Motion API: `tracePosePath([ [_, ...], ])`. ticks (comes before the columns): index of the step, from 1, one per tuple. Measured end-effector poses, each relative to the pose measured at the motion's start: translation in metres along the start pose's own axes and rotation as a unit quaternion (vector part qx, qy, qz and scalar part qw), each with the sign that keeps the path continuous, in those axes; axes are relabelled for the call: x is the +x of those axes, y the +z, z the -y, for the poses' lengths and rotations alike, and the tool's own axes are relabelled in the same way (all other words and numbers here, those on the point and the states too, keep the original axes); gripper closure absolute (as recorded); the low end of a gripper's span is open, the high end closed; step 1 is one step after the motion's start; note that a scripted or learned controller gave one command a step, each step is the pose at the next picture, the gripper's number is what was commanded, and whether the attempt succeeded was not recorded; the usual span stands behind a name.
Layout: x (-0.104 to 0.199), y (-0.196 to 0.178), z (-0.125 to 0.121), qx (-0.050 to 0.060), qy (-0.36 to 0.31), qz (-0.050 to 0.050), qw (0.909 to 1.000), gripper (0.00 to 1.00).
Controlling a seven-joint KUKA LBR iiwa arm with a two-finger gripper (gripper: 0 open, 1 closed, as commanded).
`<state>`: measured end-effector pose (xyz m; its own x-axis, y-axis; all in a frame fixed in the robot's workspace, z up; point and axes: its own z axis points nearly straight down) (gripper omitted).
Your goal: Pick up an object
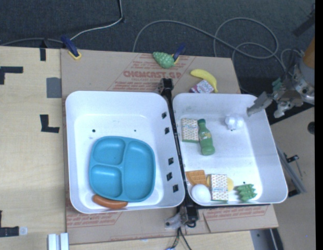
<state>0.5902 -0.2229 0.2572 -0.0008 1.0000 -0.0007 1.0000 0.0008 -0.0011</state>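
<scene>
The right bin (pixel 260 155) holds a green bottle (pixel 206 138) lying next to a checkered packet (pixel 190 129), and a small white object (pixel 233 122) near its far side. Along its near wall lie an orange cracker (pixel 195 177), a white egg (pixel 201 193), a second checkered packet (pixel 219 186) and a green leafy toy (pixel 246 192). My gripper (pixel 266 102) hangs over the right bin's far right corner, to the right of the small white object and apart from it. I see nothing held in it.
The left bin (pixel 78 113) holds a blue divided plate (pixel 122 169) with an orange sausage (pixel 110 202) at its near edge. Behind the bins lie a banana (pixel 205 78), a small wrapper (pixel 204 88) and a green toy (pixel 164 59). Cables run across the floor beyond.
</scene>
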Motion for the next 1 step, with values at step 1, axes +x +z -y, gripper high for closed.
tracePosePath([
  [1, 0.082, 0.109, 0.0061, 0.002, -0.001, -0.002, 1.0, 0.0],
])
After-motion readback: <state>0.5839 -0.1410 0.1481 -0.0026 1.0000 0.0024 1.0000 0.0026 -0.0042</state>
